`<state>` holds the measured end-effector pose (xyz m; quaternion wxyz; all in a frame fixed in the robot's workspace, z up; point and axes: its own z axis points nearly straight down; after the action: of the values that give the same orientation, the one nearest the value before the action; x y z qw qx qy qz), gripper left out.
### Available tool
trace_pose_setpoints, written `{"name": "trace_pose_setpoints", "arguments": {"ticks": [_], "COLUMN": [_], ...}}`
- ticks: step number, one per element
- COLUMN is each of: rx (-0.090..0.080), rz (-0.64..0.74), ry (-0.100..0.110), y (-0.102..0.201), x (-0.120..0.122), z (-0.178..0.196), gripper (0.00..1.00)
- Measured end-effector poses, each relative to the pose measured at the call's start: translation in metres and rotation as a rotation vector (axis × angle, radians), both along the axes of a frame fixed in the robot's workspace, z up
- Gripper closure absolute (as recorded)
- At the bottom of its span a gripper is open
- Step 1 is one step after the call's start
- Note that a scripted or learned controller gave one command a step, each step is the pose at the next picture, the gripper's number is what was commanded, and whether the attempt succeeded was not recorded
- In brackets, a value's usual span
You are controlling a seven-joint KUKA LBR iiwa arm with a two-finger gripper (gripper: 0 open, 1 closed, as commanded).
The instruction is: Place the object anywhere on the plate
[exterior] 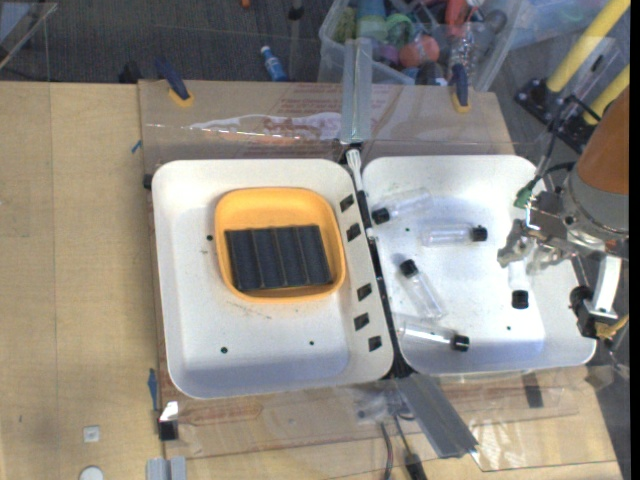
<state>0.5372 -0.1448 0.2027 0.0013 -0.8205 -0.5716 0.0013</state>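
Tool (520,258) over right bin, vials (425,293) just left

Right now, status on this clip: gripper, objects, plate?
Gripper over right bin, near its right edge. Clear tubes lying loose in that bin. Orange plate in left bin carries a dark block.

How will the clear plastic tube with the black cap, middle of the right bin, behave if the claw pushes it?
The clear plastic tube with the black cap looks round and lies flat on the smooth white right bin, so it will probably roll sideways. It looks thin and hollow, so likely light and easily knocked away. Its glossy surface may slip between the fingers.
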Motion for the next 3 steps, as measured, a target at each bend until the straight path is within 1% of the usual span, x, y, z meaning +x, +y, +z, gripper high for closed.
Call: {"name": "trace_pose_setpoints", "arguments": {"ticks": [1,2,3], "rx": [-0.001,-0.002,-0.002], "rz": [-0.007,0.071,0.164], "ry": [-0.003,-0.004,-0.004], "y": [0.008,0.017,0.031], "x": [0.043,0.074,0.123], "z": [-0.011,0.002,-0.006], "gripper": [1.0,1.0,1.0]}}
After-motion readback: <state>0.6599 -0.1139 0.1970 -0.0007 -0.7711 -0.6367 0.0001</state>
